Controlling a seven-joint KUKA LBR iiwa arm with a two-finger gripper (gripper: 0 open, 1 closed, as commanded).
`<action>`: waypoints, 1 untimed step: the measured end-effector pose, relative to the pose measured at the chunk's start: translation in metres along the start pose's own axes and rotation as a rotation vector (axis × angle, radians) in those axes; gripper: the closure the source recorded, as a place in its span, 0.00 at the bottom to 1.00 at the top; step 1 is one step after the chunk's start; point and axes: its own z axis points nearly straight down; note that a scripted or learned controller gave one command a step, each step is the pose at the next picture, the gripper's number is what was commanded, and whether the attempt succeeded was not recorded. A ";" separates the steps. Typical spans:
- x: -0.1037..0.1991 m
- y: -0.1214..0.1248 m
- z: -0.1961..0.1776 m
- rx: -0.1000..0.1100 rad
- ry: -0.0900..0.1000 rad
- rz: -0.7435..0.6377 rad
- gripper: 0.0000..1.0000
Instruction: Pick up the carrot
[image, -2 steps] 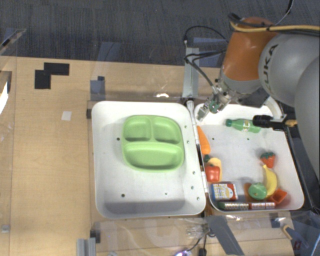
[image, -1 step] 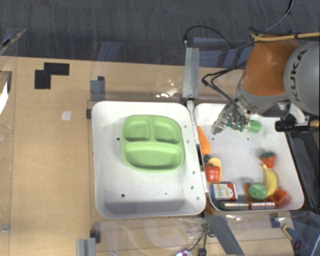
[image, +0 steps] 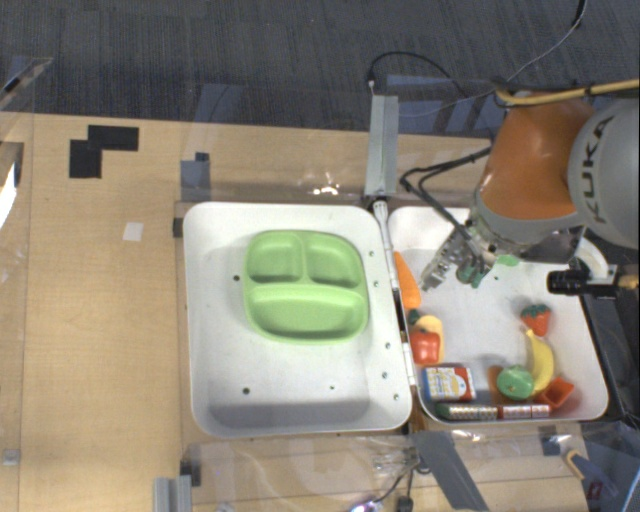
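The carrot (image: 406, 283) is a slim orange stick lying along the left wall of the right bin (image: 590, 345), close to the divider between the bins. My gripper (image: 452, 270) hangs over the upper middle of that bin, a little to the right of the carrot and apart from it. Its fingers point down and to the left, spread open, and nothing sits between them. The grey arm with its orange band comes in from the upper right and hides part of the bin's far edge.
A green divided plate (image: 305, 285) lies in the left bin (image: 215, 390). Below the carrot sit a red and yellow pepper (image: 426, 341), a small box (image: 447, 382), a green apple (image: 515, 381), a banana (image: 541, 357), a strawberry (image: 537, 318) and an orange piece (image: 557, 393).
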 end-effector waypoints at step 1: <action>0.000 0.000 0.000 0.000 0.000 0.000 0.00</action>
